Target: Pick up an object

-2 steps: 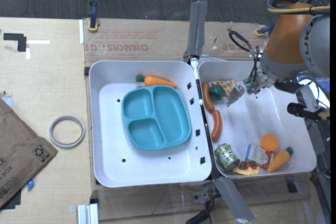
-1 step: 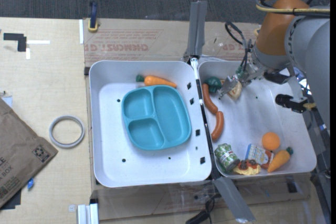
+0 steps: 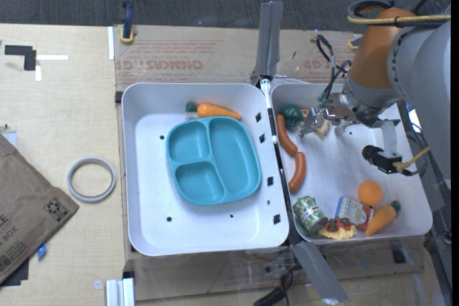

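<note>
Objects to grab are all in the right white bin [image 3: 401,226]: two reddish-orange sausages [image 3: 291,154] just left of the pincer [image 3: 320,120], a small green-and-cream toy [image 3: 292,112] right beside it. I'd drop straight onto one item, away from the bin wall. Honestly can't tell how the pincer stands; the grey-and-orange arm [image 3: 391,54] blocks it, and what's under it is blurry.

The grey arm [image 3: 423,61] reaches in from the right, its orange band [image 3: 373,54] uppermost. Its hand [image 3: 320,118] points down and leftward.
</note>
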Robot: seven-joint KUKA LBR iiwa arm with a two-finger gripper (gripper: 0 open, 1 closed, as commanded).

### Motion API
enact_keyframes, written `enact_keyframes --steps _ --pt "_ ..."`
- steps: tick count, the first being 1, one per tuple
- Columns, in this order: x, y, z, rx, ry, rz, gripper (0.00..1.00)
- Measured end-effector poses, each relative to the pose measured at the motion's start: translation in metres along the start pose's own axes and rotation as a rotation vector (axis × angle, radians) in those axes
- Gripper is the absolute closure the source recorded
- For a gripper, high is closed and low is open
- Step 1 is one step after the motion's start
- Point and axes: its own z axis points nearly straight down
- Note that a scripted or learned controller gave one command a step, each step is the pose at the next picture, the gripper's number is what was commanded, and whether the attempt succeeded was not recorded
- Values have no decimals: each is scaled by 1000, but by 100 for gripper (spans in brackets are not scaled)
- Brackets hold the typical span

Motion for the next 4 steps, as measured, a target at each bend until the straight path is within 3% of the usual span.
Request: enact_keyframes --steps 1,3,4 --pt "-4 -126 0 -1 1 39 0" --pt "-12 20 -17 -2 -1 -38 0" --pt "34 8 -104 -7 -2 -3 0"
